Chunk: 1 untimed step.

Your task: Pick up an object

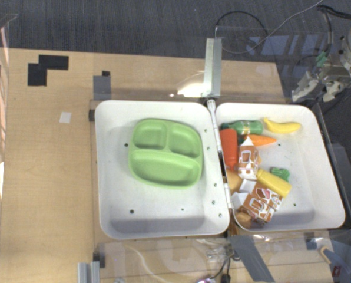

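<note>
White right bin (317, 175): toys piled against its left wall, overlapping, lower ones hard to separate; banana (282, 126) lies clear near the back. Right half open. Gripper (321, 85) above the far-right corner, fingers spread, holding nothing

Pale wood-grain bench (40, 175), matt, at the frame's left; smooth white plastic bins (113, 217), faintly sheeny; in the left bin a matt green plastic divided plate (165, 152); in the right bin glossy plastic toy food, a yellow banana (282, 126) and an orange carrot (261, 140); brushed metal post (213, 69) at upper centre.
</note>
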Each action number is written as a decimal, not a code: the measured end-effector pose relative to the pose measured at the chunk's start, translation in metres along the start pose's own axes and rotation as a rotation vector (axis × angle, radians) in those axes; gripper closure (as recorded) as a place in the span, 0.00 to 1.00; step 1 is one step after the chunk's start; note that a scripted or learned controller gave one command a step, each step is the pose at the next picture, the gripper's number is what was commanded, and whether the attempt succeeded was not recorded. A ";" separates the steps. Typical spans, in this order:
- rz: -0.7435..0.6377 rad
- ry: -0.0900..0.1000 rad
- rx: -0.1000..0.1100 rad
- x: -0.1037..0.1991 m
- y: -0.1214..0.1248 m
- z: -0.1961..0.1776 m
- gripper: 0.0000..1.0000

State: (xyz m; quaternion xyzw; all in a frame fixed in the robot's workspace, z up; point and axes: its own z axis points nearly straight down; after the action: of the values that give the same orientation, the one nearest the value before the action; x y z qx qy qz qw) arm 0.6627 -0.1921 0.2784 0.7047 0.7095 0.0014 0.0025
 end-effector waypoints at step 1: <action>0.290 0.002 0.003 0.087 0.007 0.154 0.00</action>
State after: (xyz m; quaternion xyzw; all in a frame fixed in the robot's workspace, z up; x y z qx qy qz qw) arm 0.6697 -0.1055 0.1242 0.7998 0.6003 0.0013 0.0005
